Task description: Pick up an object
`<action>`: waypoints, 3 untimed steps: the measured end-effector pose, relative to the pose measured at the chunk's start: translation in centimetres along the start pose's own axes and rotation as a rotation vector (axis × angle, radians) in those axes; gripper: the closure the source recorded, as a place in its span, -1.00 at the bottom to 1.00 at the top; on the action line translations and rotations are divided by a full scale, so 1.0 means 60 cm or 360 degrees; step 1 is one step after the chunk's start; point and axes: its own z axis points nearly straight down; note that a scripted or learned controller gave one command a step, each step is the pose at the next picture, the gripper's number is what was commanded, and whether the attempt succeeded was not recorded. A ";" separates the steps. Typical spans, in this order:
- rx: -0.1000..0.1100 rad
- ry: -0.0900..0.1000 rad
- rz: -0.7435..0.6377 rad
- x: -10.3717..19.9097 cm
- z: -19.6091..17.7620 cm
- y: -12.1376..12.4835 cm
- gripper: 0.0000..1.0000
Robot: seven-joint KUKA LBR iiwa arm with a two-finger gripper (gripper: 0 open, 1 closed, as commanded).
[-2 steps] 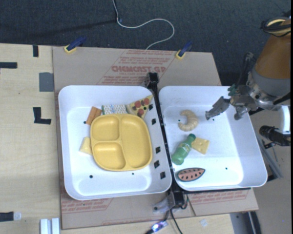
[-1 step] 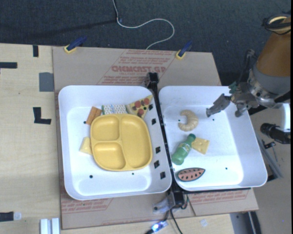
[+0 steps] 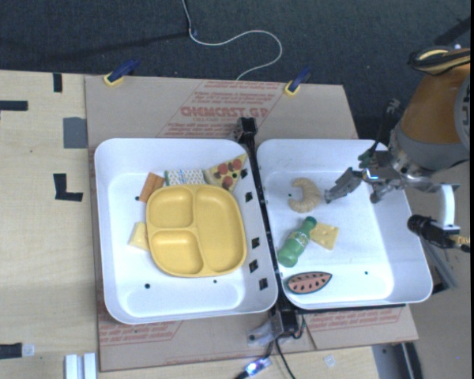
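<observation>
Nearest, in the front of the right bin point(image 3: 395, 290): a flat toy watermelon slice point(image 3: 308, 282), lying low on the floor; hard to get under, easy to scrape over and miss.

A bit further back: a green bottle point(image 3: 296, 242) on its side, tilted, right next to a yellow cheese wedge point(image 3: 325, 235); cannot tell if touching. Round and smooth, so likely to roll or pop out of a squeeze; could also bump the cheese away, or get grabbed with it by mistake.

Further back again: a tan croissant point(image 3: 304, 194), curved and lumpy, closest to the gripper point(image 3: 357, 189). Looks like the easiest pick from here; still, might slip out if pinched at a thin tip and not across the fat middle.

Just beside the croissant, on its right: the gripper, spread wide, nothing in between; hanging over the back of the right bin. Could push the croissant away instead of closing around it if coming down too far to one side; could hit the bin floor if going too low.

Over in the left bin point(image 3: 110, 212): a yellow divided plate point(image 3: 196, 229) with small toy foods poking out behind it; well apart from the gripper.
</observation>
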 end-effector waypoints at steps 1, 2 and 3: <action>0.0004 0.0002 -0.0002 0.009 0.107 -0.003 -1.00; -0.0007 -0.0002 -0.0003 0.011 0.193 -0.003 -1.00; -0.0011 -0.0002 -0.0002 0.011 0.170 -0.001 1.00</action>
